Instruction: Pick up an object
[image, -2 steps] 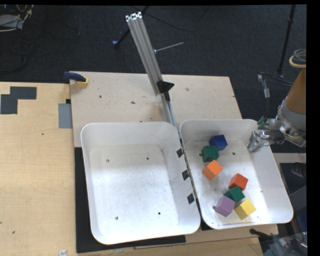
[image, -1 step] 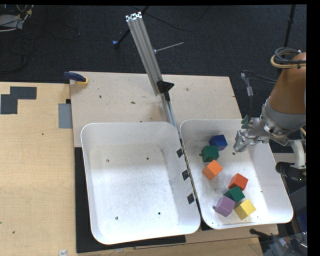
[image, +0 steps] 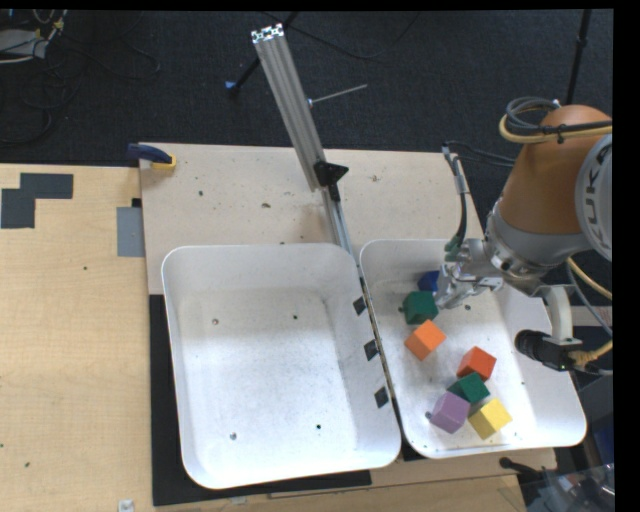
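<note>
The right bin (image: 545, 425) holds several coloured blocks. A dark green block (image: 420, 306) lies near its left wall, with an orange block (image: 425, 339) just below it. A blue object (image: 429, 282) peeks out right beside the gripper. Lower down sit a red block (image: 478, 362), a second green block (image: 468, 388), a purple block (image: 449, 411) and a yellow block (image: 489, 417). My gripper (image: 458, 290) hangs low over the upper part of this bin, just right of the dark green block and the blue object. Nothing is visibly held.
The left bin (image: 200, 270) lies beside the right one, with black clips along the shared wall. A slanted aluminium bar (image: 295, 110) rises from behind the bins. A blue-and-yellow clamp (image: 152, 155) sits at the bench's far left corner. Cables hang at the right.
</note>
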